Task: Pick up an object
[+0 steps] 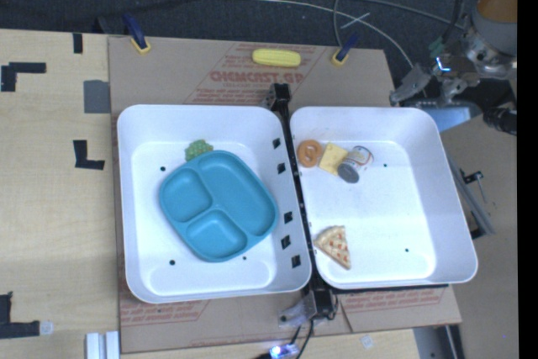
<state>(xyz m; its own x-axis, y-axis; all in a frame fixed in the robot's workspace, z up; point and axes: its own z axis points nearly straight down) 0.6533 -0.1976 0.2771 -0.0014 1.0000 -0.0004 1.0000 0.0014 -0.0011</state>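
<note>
White bins (420,261) lie side by side; blue tray (217,206) fills the left; pizza slice (334,246), cheese (333,156), can (354,164) and donut (309,153) sit untouched in the right; gripper (445,80), state indiscernible, hangs beyond the rim; picking appears not yet begun.

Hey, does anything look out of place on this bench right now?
One thing: a yellow toy lies on the cardboard behind the bins, outside both. A can in the right bin lies tipped on its side.
</note>
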